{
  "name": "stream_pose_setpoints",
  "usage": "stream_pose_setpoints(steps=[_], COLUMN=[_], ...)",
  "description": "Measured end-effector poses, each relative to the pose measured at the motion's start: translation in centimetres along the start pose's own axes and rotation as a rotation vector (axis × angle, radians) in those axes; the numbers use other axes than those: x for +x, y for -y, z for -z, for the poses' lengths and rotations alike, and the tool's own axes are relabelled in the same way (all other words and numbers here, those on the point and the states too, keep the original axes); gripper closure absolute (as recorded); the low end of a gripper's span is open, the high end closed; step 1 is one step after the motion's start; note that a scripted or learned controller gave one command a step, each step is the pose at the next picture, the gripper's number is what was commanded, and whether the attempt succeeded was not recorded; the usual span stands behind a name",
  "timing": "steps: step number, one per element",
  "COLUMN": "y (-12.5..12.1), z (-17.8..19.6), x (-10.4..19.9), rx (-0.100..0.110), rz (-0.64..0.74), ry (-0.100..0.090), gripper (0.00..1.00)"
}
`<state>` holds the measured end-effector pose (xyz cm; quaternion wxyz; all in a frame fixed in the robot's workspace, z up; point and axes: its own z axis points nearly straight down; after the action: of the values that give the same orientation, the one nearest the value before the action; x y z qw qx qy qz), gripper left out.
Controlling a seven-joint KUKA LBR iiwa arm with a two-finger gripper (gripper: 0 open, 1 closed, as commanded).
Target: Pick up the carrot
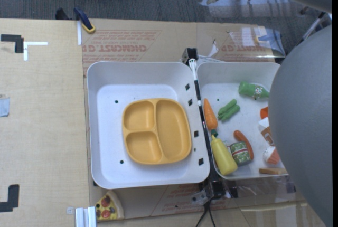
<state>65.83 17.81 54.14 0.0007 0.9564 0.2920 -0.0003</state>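
Observation:
The carrot (209, 113) is orange with a small green stub at its near end. It lies in the right bin (232, 75), close along that bin's left wall. A green pea pod (228, 110) lies just to its right and a yellow bottle (223, 156) just in front of it. My arm's broad grey body (309, 120) hangs over the right side of this bin and hides what lies beneath it.
The right bin also holds a green pickle-like toy (253, 90), a red and green can (242, 153), a small red sausage (240, 136) and orange pieces (271, 170) by the arm. The left bin (100, 115) holds a yellow divided plate (157, 131).

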Motion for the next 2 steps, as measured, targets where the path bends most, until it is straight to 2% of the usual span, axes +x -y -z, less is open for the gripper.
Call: stream_pose_setpoints(steps=[1, 2], y=[-0.1, -0.15], z=[0.9, 0.95], x=[0.02, -0.01], rx=[0.0, 0.0], rz=[-0.001, -0.003], ry=[-0.001, -0.001], gripper=[1.0, 0.0])
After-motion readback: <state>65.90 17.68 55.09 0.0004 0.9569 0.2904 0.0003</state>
